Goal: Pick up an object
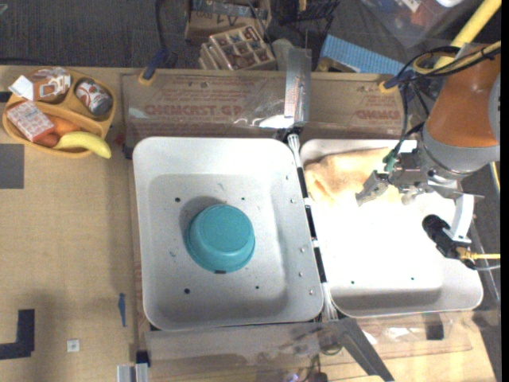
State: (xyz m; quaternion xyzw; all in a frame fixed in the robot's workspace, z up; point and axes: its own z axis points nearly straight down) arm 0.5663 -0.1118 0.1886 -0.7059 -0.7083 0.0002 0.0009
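A teal bowl [221, 237] lies upside down in the middle of the left bin [159, 173]. A crumpled tan cloth [338, 173] fills the far left corner of the right bin [398, 285]. My gripper [389, 191] hangs over the far part of the right bin, just right of the cloth's edge. Its fingers [368, 192] are spread open and I see nothing between them. The orange band of the arm [469, 110] sits above it at the right.
A yellow tray [16, 122] with a banana [83, 142] and food packets sits on the bench at the far left. A cardboard wall [215, 106] runs behind both bins. A black part [439, 233] on the wrist hangs over the right bin's right side.
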